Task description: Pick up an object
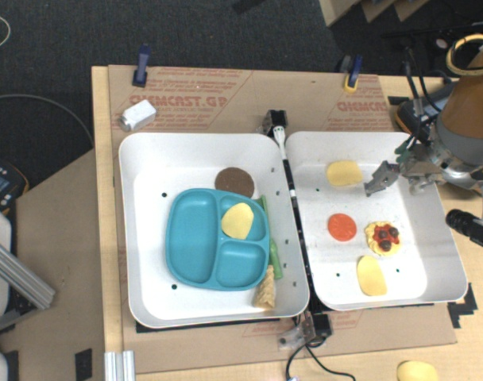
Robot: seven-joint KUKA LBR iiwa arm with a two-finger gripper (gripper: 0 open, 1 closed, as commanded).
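The right bin (432, 288) holds a pale yellow piece (343, 173) at the back, a red disc (342, 227) in the middle, a small pastry with red berries (383, 237) beside it, and another yellow piece (372, 276) at the front. My gripper (394, 179) hangs over the back right of this bin, just right of the pale yellow piece and apart from it. Nothing shows in its grasp. The arm's orange band (470, 109) rises behind it.
The left bin (138, 213) holds a teal divided tray (198, 240) with a yellow piece (238, 221) on it, a brown disc (234, 182), a green stick (272, 248) and a tan scrap (265, 292). A black bar (289, 189) lies along the bins' shared edge.
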